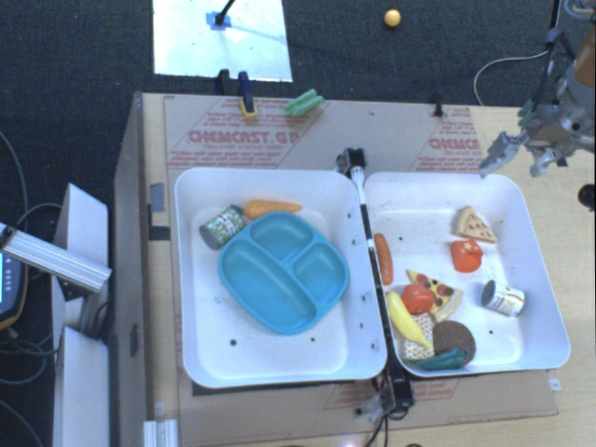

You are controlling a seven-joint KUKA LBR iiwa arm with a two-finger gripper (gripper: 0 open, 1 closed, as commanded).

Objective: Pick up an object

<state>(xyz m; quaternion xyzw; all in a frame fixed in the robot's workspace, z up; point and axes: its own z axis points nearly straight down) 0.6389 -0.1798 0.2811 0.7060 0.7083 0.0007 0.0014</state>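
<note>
My gripper hangs at the far right, over the bench just behind the right bin's rear rim. It is open, its two fingers spread wide with nothing between them. The right bin holds a tan wedge, a red pepper piece, a small tipped can, a sausage, a tomato on a pizza slice, a banana, a brown cookie and a green pod. The wedge is the piece nearest the gripper.
The left bin holds a blue divided plate, a carrot and a green-labelled can. A black divider clip sits where the bins meet. A green object lies on the cardboard behind.
</note>
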